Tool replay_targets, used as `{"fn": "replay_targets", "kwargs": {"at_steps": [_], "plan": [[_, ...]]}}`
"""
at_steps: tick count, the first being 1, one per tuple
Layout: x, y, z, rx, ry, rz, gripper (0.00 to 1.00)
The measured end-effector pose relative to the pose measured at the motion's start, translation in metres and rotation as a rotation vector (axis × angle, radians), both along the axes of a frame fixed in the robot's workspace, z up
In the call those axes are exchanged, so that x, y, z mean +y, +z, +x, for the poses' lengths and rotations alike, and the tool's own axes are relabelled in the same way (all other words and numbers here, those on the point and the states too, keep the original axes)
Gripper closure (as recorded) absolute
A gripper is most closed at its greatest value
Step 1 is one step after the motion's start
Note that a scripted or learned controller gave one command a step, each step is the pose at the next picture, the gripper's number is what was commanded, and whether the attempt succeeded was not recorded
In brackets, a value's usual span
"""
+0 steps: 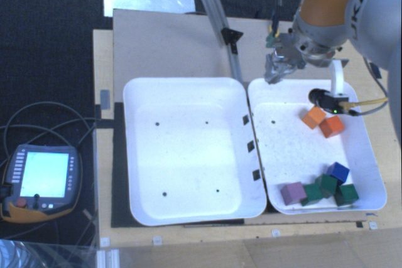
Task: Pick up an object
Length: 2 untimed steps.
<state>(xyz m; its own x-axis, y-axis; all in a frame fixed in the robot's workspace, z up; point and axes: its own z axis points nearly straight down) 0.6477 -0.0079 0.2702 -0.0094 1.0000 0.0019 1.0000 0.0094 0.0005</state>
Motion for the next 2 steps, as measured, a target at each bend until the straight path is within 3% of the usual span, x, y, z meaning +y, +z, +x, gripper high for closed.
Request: {"fn": "replay_targets", "kwargs": {"at_steps": [2], "plan": [[0.105,-0.007,0.012,-0.002,0.001,0.001,1.0]]}}
